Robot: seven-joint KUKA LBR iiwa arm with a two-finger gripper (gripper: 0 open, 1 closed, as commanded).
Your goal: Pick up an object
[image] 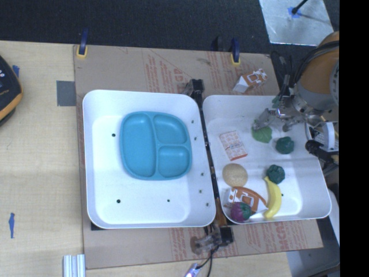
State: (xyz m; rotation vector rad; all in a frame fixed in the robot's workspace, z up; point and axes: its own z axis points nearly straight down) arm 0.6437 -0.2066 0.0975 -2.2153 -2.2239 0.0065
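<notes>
A grey robot arm with an orange band (319, 68) reaches in from the right, its gripper (275, 119) low over the right bin (302, 209), just beside a light green object (262, 134). Near it lie two dark green pieces (284, 145) (275, 173), a banana (273, 198), a round tan item (234, 174), a purple item (238, 212) and a small printed packet (232, 144). The left bin (104, 206) holds a blue divided tray (155, 145).
</notes>
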